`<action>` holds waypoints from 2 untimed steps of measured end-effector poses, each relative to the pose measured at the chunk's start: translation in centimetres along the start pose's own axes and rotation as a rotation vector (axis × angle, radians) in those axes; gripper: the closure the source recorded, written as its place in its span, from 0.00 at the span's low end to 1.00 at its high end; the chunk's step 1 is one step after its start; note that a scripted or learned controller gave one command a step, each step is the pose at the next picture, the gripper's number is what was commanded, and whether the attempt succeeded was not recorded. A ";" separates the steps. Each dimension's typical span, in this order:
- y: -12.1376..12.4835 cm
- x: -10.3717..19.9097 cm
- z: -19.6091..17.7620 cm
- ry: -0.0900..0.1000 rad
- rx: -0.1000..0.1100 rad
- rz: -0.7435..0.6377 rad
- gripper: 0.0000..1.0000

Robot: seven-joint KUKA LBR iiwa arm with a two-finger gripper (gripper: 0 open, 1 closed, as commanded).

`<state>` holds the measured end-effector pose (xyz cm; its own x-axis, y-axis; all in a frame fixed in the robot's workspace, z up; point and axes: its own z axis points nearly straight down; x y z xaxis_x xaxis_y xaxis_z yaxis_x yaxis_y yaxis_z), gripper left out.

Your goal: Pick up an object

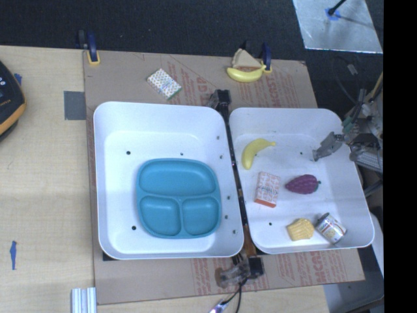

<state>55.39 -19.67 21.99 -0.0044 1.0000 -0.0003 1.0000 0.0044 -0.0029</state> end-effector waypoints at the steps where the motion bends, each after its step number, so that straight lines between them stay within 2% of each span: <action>1: 3.2 2.3 8.0 0.000 0.002 -0.001 0.00; 2: -1.3 2.0 12.8 0.000 0.001 -0.001 0.00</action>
<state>54.05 -17.64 9.14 -0.0051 1.0000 -0.0005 1.0000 0.0051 -0.0041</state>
